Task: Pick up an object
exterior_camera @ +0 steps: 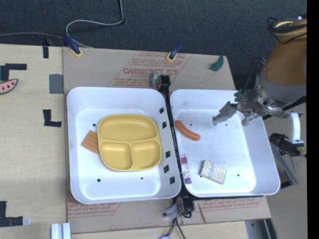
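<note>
In the right bin (259, 183) lie an orange sausage (187, 130) near the left wall, a small patterned packet (213, 172) toward the front, and a thin pink-and-white wrapper (184, 168) against the divider. My gripper (233, 119) hovers over the upper right part of this bin, to the right of the sausage and apart from it. Its fingers (222, 115) stand open with nothing between them.
The left bin (79, 183) holds a yellow divided plate (130, 142) with a tan waffle piece (90, 142) tucked under its left side. Black clips (168, 133) run along the divider between the bins. Cardboard (124, 68) lies under both bins.
</note>
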Tool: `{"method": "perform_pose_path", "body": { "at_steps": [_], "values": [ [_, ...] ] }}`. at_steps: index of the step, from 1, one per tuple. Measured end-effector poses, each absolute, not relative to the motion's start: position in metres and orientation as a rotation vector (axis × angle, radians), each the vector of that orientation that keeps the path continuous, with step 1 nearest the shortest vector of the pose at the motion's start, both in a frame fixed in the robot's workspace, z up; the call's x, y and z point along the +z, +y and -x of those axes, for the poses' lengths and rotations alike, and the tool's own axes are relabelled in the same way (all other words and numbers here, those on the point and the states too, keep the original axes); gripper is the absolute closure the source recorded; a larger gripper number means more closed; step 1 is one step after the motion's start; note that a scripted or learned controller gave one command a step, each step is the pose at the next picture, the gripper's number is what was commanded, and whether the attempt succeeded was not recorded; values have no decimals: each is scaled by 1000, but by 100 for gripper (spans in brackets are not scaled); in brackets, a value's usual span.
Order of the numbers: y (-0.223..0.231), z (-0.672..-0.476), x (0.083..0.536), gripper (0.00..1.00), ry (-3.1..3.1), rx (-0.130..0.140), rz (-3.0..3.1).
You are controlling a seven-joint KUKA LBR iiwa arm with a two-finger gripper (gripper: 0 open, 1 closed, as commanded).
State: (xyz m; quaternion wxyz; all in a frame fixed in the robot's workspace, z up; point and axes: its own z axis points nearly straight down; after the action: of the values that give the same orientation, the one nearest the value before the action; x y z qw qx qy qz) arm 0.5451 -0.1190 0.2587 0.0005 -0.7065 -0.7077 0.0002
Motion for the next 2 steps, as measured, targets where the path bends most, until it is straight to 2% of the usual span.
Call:
{"method": "perform_pose_path", "body": {
  "at_steps": [1, 2],
  "values": [
    [-108, -579, 125, 0, -2220, 4, 2217],
    [-95, -548, 86, 0, -2223, -2, 2223]
  ]
}}
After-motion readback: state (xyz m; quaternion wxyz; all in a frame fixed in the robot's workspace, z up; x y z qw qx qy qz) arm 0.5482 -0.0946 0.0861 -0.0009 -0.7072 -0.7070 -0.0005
